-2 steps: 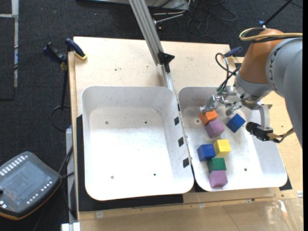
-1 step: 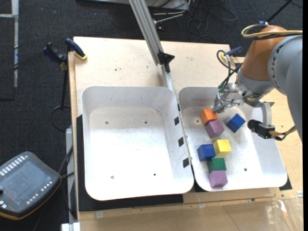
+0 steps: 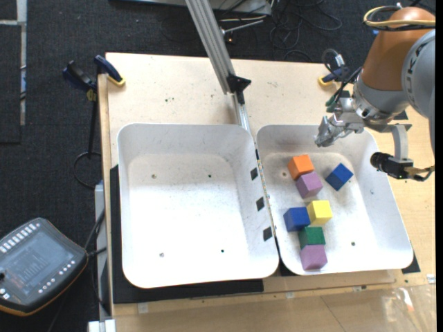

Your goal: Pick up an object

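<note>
Seven small blocks are seen lying in the right bin (image 3: pixel 387 244), none of them gripped. An orange block (image 3: pixel 301 165) lies nearest the jaws, with a pale purple block (image 3: pixel 309 183) touching it at about five o'clock. A blue block (image 3: pixel 339 176) is set just apart from these at three o'clock. Further toward six o'clock a second cluster is found: a darker blue block (image 3: pixel 296 218) beside a yellow block (image 3: pixel 320 211), a green block (image 3: pixel 312 236) below them, and a second purple block (image 3: pixel 313 256) at the bottom of the line.

The gripper (image 3: pixel 325 138) is seen over the upper part of the right bin, at roughly one o'clock from the orange block and near it, but not touching it. Whether the jaws are open or closed cannot be told, since the tips are too small and blurred.

The grey arm (image 3: pixel 408 68) with its orange band is carried in from three o'clock. The left bin (image 3: pixel 131 185) lies at nine o'clock on the pale worktop (image 3: pixel 173 88), touching the right bin along their shared edge.
</note>
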`<state>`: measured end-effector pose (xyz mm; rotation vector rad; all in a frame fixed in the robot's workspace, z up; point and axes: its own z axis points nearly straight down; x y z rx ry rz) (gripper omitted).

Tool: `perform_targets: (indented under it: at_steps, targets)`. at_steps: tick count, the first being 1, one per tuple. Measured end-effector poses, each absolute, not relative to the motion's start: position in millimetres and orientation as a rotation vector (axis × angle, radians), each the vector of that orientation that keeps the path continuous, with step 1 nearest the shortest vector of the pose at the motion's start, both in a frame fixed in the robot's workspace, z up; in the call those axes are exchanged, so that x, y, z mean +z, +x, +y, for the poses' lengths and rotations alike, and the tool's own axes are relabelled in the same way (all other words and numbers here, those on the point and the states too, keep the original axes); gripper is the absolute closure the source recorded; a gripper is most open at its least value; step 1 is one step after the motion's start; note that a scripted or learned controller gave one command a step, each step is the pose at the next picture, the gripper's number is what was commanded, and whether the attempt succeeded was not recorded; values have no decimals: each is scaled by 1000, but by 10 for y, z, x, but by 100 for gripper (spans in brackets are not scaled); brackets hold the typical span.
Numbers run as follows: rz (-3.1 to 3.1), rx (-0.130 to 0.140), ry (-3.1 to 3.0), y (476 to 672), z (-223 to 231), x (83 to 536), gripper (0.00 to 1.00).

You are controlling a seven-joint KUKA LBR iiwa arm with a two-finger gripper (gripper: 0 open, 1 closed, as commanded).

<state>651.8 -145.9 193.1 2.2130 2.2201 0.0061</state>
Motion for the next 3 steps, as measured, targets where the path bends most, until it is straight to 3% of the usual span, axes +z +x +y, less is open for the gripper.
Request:
perform_targets:
  at_steps: [2,3]
  targets:
    - [2219,7,2213,6551,-1459,2935,100]
    - [2229,-1,2217,6372,-1060,2786,100]
